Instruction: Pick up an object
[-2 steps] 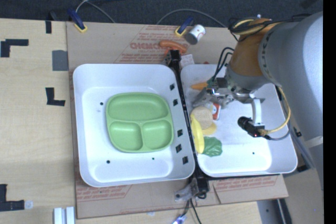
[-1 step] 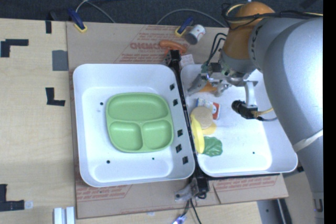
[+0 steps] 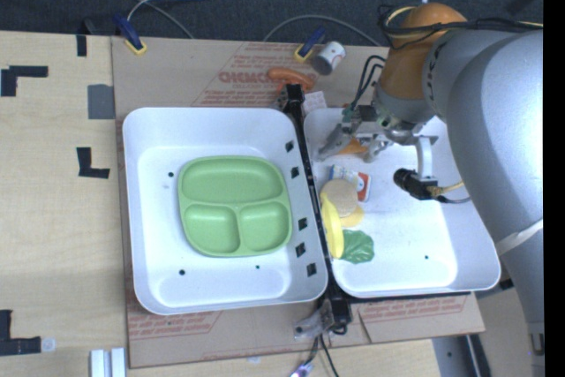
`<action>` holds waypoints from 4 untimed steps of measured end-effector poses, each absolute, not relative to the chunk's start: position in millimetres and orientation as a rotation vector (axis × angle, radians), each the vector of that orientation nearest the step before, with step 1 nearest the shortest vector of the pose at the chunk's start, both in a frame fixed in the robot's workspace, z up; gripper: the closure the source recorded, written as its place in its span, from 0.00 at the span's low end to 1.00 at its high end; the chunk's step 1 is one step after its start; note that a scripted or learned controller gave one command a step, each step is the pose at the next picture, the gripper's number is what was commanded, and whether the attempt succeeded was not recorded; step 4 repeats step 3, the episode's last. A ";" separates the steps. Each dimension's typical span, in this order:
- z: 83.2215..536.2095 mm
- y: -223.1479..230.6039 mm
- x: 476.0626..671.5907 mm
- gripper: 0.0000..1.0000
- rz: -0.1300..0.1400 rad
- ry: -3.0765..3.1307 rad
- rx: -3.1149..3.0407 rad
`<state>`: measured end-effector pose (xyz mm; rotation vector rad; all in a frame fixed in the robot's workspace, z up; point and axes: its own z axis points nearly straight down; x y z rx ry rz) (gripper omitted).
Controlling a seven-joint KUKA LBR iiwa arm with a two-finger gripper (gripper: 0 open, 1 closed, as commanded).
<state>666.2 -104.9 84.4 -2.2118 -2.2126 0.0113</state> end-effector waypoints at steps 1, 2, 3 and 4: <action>86.1 -102.7 622.7 0.00 0.000 -2.224 -2.222; 96.3 -102.5 623.2 1.00 -0.002 -2.225 -2.223; 95.6 -102.4 622.9 0.00 -0.001 -2.225 -2.222; 95.6 -102.4 622.9 0.00 -0.001 -2.225 -2.222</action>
